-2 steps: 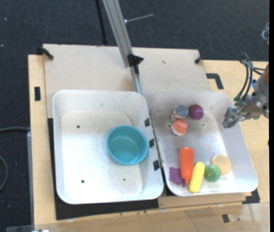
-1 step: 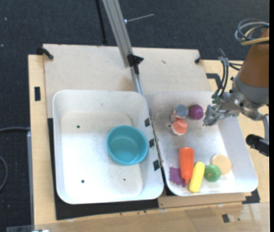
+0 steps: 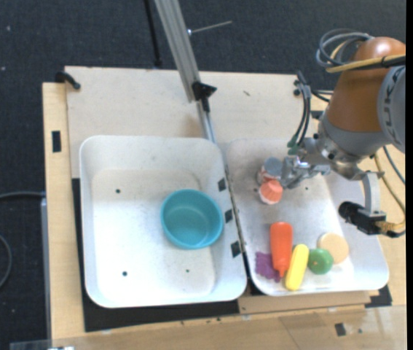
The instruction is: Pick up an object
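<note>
bright even light, soft shadows, slightly grainy picture.

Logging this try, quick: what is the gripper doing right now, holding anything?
Gripper: over the right bin, right beside a small orange-and-white object; grasp state cannot be told.

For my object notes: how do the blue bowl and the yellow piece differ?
The blue bowl is round, open and wide; the yellow piece is long, narrow and much smaller. The bowl sits alone in the left bin; the yellow piece lies in the right bin against an orange piece. Both rest on a bin floor.
</note>
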